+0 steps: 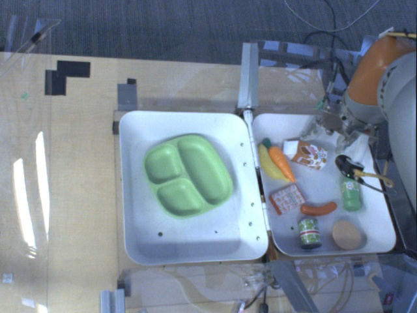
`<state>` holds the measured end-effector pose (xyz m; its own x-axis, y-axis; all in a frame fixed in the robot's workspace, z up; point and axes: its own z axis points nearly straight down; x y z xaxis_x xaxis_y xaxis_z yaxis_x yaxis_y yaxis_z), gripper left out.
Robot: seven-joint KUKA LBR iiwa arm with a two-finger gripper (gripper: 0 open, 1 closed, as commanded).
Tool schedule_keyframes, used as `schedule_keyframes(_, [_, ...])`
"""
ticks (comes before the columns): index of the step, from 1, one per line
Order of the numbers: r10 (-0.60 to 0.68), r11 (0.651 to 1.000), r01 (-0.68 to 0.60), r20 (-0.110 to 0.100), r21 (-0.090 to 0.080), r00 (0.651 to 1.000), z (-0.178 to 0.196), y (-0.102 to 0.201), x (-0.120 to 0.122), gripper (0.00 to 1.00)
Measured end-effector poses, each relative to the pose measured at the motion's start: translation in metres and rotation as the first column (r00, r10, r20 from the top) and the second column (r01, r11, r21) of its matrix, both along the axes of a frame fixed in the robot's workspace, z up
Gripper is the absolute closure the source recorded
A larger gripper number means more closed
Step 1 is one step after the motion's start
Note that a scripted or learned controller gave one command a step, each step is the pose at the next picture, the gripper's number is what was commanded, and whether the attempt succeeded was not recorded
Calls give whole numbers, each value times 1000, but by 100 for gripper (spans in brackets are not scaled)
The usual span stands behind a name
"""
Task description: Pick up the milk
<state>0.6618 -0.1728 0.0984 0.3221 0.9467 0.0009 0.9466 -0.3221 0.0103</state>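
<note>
the grey arm with its orange band comes in from the three o'clock side, and its two-finger gripper hangs over the back edge of the right-hand shallow white bin, at about one o'clock of that bin; whether anything is between its jaws, or how they stand at all, i cannot tell at this angle. the milk, a small white and brown printed carton, lies flat in the upper middle of the same bin, just beside the gripper toward its eight o'clock, with its long axis running roughly from ten o'clock to four o'clock. an orange plastic carrot sits just at the carton's nine o'clock with a yellow piece behind it, and a black ladle lies at its three o'clock. further toward six o'clock are a red patterned packet, a red sausage, a small green bottle, a green-labelled can and a tan round bun. the left bin holds a green divided plate. in my judgement the coming move is a short shift toward eight o'clock and down, closing across the carton's short side
</note>
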Motion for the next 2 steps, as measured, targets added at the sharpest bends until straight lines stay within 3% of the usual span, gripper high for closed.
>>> schedule_keyframes(1, [38, 999, -38, -3, 2, 999, -11, 40, -32, 0])
schedule_keyframes(2, [73, 997, -73, -1, 1, 997, -10, 43, -86, 0])
